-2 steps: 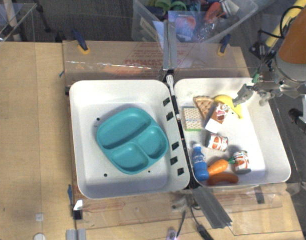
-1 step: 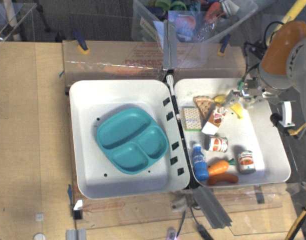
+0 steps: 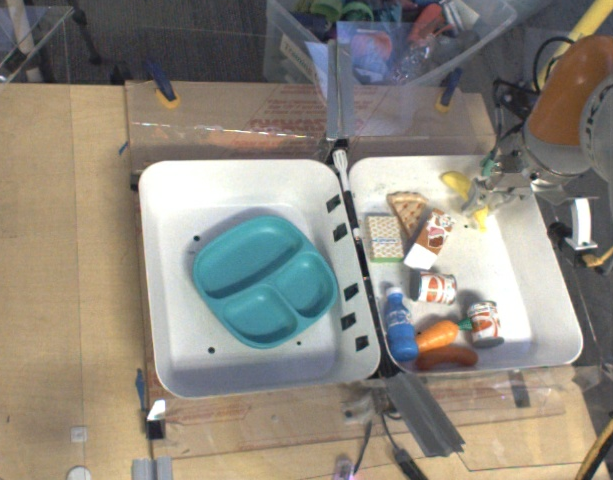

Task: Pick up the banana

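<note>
The banana (image 3: 455, 181) is yellow and lies at the back of the right bin (image 3: 546, 298), near its far wall. One yellow end shows left of the gripper and another bit of yellow (image 3: 477, 217) shows just below it. My gripper (image 3: 489, 192) hangs right over the banana's middle and hides that part. The grey arm with its orange band (image 3: 574, 78) reaches in from the upper right.
The right bin also holds a toast slice (image 3: 408, 209), a cracker box (image 3: 384, 237), a red-and-white carton (image 3: 432, 239), two cans (image 3: 438, 288), a blue bottle (image 3: 398, 324) and a carrot (image 3: 437, 335). A teal divided plate (image 3: 264, 280) lies in the left bin. A clear tub of toys (image 3: 386, 18) stands behind.
</note>
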Action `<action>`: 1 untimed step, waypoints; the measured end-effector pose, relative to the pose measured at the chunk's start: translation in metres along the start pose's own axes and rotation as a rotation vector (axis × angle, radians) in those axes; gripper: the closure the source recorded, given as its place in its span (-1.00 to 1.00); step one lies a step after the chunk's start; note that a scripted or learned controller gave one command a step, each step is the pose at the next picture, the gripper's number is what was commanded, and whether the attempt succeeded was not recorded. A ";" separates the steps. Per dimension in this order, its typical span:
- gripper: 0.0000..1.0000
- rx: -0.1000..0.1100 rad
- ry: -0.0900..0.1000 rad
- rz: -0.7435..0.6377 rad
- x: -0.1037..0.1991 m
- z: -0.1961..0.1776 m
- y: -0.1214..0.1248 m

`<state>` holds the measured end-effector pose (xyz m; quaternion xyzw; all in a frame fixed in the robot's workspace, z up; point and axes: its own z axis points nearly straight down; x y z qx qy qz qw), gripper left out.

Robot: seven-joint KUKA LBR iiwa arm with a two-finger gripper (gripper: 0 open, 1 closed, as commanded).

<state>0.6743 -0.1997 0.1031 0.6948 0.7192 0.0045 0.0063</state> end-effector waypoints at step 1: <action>1.00 0.014 0.001 0.081 0.050 -0.120 -0.003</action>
